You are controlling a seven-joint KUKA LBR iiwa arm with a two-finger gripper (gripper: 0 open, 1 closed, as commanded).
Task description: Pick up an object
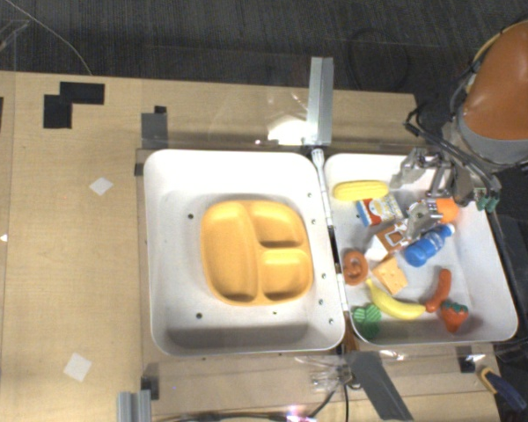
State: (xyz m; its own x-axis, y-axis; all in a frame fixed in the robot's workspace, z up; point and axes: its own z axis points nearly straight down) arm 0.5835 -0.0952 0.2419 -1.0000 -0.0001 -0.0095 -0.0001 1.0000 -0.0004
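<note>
1. Two white bins are seen side by side on the bench. The left bin point(172, 236) holds a yellow divided tray point(253, 251). The right bin point(497, 275) holds a crowded set of small toys.

2. The gripper point(420, 202) is located low over the upper middle of the right bin, reached in from the right under the orange band point(506, 82) of the arm.

3. Whether the gripper is released or clenched cannot be told; its tip is lost in clutter, and no object is confirmed in its grasp.

4. Candidate objects are noted: a yellow piece point(360, 189) at the top of the bin, a blue bottle point(424, 245) and an orange piece point(444, 209) just beside the gripper, a donut point(354, 266), a cracker point(390, 275), a banana point(394, 303), a red sausage point(439, 290), a strawberry point(455, 316) and a green piece point(366, 316).

5. Risks are judged as follows:
   - Objects near the gripper are touching or overlapping, so two may be pinched together, or one may be pushed aside.
   - The bottle looks rounded and may roll out of a closing grip.
   - A descent onto flat pieces may yield a closure on nothing.
   - The divider wall point(332, 236) is near; a stray approach may strike it
</note>
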